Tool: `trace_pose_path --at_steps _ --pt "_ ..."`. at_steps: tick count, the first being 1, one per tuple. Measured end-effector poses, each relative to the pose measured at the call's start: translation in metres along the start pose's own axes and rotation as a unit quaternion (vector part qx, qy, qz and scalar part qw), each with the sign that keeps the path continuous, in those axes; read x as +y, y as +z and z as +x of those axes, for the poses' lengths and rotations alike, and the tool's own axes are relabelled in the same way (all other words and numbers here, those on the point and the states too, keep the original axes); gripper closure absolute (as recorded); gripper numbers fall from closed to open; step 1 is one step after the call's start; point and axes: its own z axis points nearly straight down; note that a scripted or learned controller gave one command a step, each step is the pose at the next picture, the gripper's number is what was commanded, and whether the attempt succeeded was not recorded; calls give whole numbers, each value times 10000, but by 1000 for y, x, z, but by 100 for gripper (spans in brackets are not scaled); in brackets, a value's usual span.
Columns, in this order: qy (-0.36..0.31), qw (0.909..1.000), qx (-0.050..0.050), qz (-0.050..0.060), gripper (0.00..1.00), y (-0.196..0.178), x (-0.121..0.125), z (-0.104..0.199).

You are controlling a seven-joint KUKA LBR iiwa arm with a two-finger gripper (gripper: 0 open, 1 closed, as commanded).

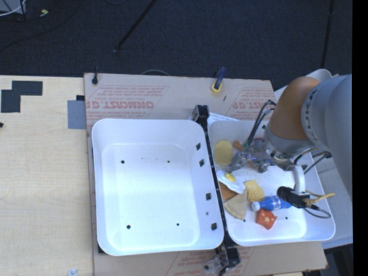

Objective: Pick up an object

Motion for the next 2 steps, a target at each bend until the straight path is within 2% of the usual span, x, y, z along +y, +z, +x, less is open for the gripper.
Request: trace_pose_path --at_steps 1,2 --pt "25 10000 -18 -5 0 0 -14 -34" --pt "-1 10000 -23 -35 0 -1 31 -66"
